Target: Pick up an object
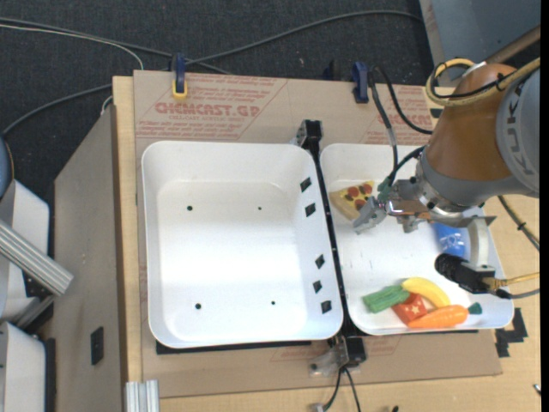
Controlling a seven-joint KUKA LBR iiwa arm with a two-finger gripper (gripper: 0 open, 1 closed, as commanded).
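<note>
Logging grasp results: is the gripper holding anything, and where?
Cannot be told. The gripper sits beside the pizza slice toy in the right bin.

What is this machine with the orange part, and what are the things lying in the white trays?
It is a robot arm, photographed from a single camera fixed above the bench and looking down at a slant. The arm reaches in from the right. At its end is a pincer for grasping; it hangs over the right bin, beside a toy pizza slice. Nothing is visibly held. Near that bin's front edge lie a green toy vegetable, a banana, a red piece and a carrot. The left bin stands beside it.
</note>
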